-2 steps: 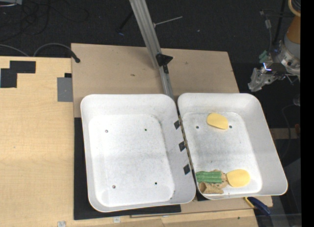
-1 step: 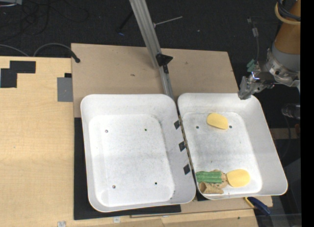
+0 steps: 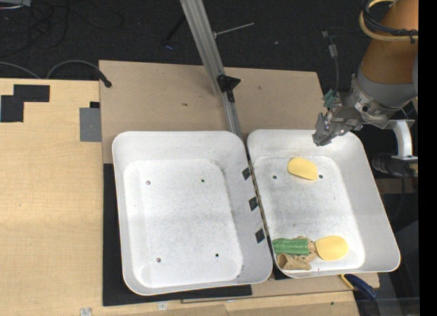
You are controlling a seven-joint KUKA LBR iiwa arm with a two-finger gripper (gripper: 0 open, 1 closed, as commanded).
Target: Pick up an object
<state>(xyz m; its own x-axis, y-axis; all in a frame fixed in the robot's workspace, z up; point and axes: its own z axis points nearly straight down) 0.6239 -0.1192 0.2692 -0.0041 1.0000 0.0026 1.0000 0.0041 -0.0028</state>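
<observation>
Your tool hangs over the right bin's far rim; you cannot tell its state. A yellow piece lies near that far edge. Another yellow piece, a green item and a tan item crowd the near edge. No readable writing.

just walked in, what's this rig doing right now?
The KUKA arm's gripper hangs over the far edge of the right bin, with nothing visibly held. In that bin, a yellow piece lies closest to it; a green object, a tan one and another yellow piece cluster at the near edge.
</observation>
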